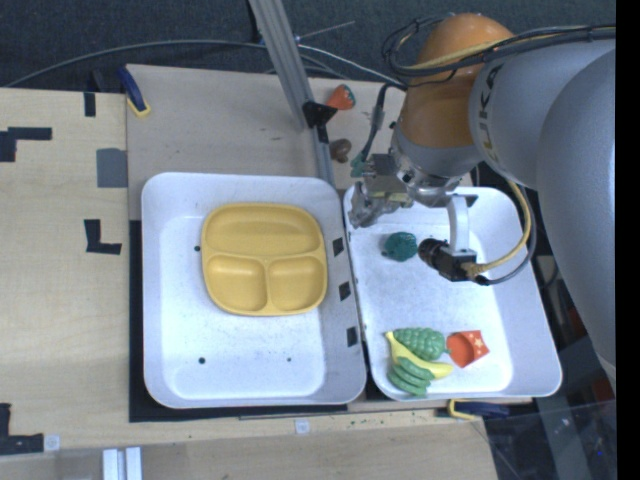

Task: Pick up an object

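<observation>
Left bin [160, 268]: holds a yellow divided tray [265, 258] with three compartments, lying flat toward the far side.
Right bin [530, 368]: holds the loose objects.
Gripper [372, 206]: low at the right bin's far left corner, near the divider; whether it is wide or narrow cannot be told.
Teal object [401, 246]: small, rounded, dark green-blue, just right of the gripper and apart from it.
Green and yellow toys [415, 356]: bumpy green pieces over a yellow one, near front rim.
Red piece [467, 347]: beside them.
Writing: "KUKA" letters on the arm [560, 108], partly visible.
</observation>
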`<state>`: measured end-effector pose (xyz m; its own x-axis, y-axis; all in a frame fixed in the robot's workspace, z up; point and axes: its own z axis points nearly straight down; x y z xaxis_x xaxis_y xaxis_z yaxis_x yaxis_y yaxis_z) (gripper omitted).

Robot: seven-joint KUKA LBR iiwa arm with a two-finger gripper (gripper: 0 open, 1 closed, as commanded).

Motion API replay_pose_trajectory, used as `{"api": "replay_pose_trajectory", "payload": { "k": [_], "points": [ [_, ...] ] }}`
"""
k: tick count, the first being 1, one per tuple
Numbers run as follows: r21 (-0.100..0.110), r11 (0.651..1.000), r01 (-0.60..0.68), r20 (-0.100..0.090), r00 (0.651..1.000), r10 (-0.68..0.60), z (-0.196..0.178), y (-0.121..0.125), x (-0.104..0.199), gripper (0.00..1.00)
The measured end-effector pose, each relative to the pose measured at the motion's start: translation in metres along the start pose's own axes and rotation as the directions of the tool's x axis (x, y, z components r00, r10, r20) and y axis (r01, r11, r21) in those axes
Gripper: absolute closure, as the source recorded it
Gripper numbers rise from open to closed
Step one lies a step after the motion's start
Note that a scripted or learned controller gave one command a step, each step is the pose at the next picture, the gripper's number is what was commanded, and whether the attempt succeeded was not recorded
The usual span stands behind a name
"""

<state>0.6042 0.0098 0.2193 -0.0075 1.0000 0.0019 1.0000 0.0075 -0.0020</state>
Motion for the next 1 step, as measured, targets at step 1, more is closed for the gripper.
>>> {"api": "replay_pose_trajectory", "payload": {
  "k": [1],
  "points": [
    [0.002, 1.0, -0.001, 0.001, 1.0, 0.001, 0.0067, -0.0109, 0.0497, 1.0]
  ]
}}
